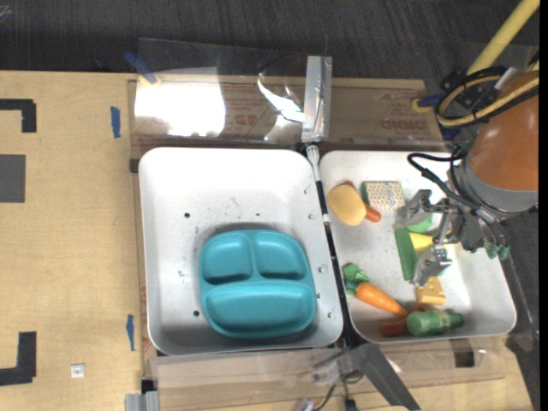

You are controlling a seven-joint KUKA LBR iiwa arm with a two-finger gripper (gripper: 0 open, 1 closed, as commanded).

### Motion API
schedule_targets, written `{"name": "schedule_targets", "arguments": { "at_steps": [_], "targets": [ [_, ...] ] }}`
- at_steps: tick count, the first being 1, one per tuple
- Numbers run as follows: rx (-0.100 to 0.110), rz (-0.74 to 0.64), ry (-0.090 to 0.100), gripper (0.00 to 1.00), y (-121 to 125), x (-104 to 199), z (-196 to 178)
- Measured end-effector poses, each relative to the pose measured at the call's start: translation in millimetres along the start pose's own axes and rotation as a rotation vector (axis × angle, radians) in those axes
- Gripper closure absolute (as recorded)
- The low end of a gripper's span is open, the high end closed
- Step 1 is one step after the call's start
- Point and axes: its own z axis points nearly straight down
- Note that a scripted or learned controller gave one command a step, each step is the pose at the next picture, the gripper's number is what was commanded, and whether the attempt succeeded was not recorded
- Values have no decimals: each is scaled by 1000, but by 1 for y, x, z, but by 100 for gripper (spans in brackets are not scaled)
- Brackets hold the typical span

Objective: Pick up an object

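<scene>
Broadly, two white bins sit side by side on the bench. The left bin carries a teal divided tray; the right bin holds the small toys the task draws from. The arm, with its orange band, reaches in over the right bin's far side, and the gripper is low among the items at the middle of that bin.

As for progress, I judge the pick to be at the grasp stage and not finished: nothing is raised clear of the bin. A green strip-shaped piece and a yellow piece lie right at the gripper, perhaps touching it, but metal and toys overlap so closely that I cannot tell how wide the tool stands or whether it has hold of anything.

The other candidates lie loose around it: a yellow rounded toy near the bin's upper left, a patterned box just beside that, a carrot toward the lower left, a green vegetable by the near wall, and a small cheese-like wedge just below the gripper. Securing one and lifting it remains.
</scene>
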Motion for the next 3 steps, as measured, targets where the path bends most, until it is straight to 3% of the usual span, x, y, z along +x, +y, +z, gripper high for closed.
{"name": "schedule_targets", "arguments": {
  "at_steps": [1,2,3],
  "targets": [
    [0,122,-5,0,-24,-9,130],
    [0,265,-9,0,-43,-60,134],
    [1,165,-6,0,-61,-48,133]
  ]
}}
